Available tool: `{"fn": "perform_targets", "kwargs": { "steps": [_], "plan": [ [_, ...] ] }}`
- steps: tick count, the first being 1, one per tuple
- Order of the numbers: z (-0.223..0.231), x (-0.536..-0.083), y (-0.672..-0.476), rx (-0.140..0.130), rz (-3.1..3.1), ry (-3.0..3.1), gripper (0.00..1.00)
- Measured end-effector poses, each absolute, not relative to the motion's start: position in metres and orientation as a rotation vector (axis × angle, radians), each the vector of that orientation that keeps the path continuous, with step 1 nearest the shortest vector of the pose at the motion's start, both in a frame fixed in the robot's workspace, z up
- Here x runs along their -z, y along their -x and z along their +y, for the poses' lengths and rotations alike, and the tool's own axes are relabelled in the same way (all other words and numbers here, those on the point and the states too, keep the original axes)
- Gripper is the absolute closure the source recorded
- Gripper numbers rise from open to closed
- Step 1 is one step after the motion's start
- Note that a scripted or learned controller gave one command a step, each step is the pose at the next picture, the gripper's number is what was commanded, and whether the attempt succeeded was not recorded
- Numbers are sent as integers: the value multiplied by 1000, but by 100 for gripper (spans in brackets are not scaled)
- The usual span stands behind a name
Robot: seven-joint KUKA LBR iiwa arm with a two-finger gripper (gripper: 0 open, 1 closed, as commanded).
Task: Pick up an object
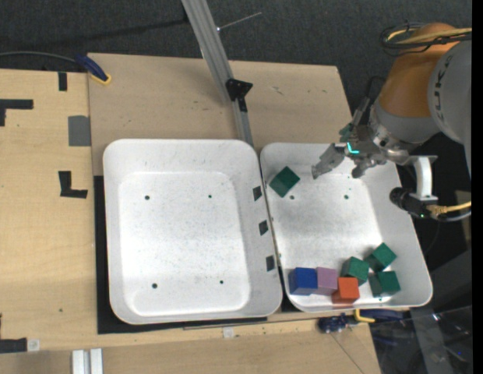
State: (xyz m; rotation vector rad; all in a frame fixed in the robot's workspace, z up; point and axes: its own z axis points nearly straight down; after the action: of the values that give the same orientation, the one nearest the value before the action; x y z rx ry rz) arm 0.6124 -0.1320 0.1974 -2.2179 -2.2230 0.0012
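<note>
A: White bins on the surface (187, 92): where's the end effector (339, 166)?
B: Spread open, gripping nothing, above the right bin (335, 216) at twelve o'clock.
A: And the green cube (284, 181)?
B: At its nine o'clock, apart.

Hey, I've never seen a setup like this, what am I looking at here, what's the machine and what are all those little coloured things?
This is one camera fixed above a wooden bench, looking down at a slant. The grey robot arm with the orange band reaches in from the right; its two-finger gripper hangs open over the right-hand shallow white bin, holding nothing. In that bin, a lone green block lies near the top left corner. A cluster sits along the bottom edge: a blue block, a lilac block, an orange block and three green blocks. The left-hand white bin sits beside it.
</note>
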Motion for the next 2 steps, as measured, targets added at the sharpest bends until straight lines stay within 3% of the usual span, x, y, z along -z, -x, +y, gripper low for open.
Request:
{"fn": "perform_targets", "kwargs": {
  "steps": [2],
  "plan": [
    [-126, -99, -620, -9, -2220, 2216, 0]
  ]
}}
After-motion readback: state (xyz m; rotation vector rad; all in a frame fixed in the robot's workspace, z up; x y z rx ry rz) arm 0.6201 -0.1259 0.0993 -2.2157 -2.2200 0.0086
